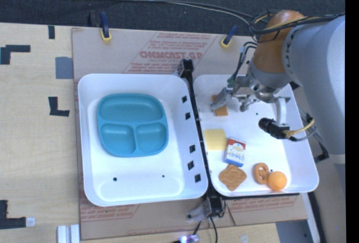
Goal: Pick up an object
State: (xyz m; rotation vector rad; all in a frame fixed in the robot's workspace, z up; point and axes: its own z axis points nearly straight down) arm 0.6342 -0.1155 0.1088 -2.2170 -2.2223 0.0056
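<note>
Two-finger gripper (224, 102): low in right white bin (291, 149), at a small orange-brown block (221, 111). Finger spread and any hold: cannot tell.

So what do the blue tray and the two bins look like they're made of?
Blue tray: likely molded plastic, matte, with soft rounded compartment walls and uniform color. Left bin and right bin: seemingly thin white plastic, slightly glossy, with rounded rims. None can be confirmed by look alone.

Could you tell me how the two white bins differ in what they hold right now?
The left bin holds one large blue divided tray; the right bin holds several small items, including a yellow block and an orange ball. The gripper is over the right bin, not the left. Both are shallow and white.
</note>
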